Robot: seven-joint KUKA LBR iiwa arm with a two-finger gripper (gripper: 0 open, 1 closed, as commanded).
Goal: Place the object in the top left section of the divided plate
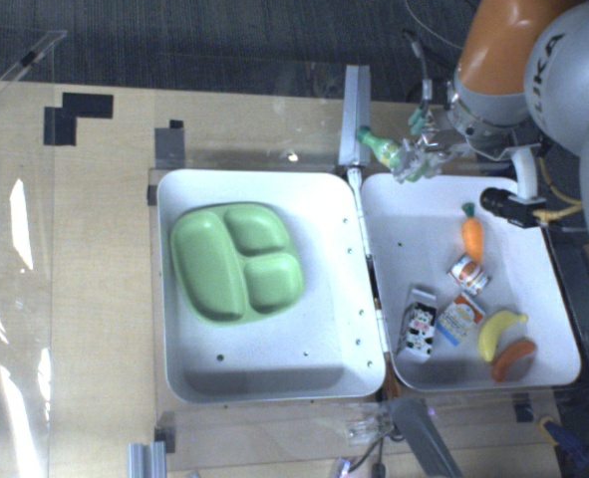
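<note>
Camera view
Arm [533, 48]: reaching in from the right, its orange band sitting above the wrist.
End effector [414, 155]: hovering over the top left corner of the right bin [563, 366]; its fingers are closing on a small green object [379, 147].
Green object: sitting between the fingers, above the divider between the bins.
Divided plate [236, 261]: green, lying in the left bin [274, 366].
Right bin contents: a carrot [472, 237], a small can [470, 275], a carton [457, 321], a dark packet [420, 327], a banana [497, 333] and a red piece [513, 357] are lying together.
Counter [65, 297]: carrying both bins.
</note>
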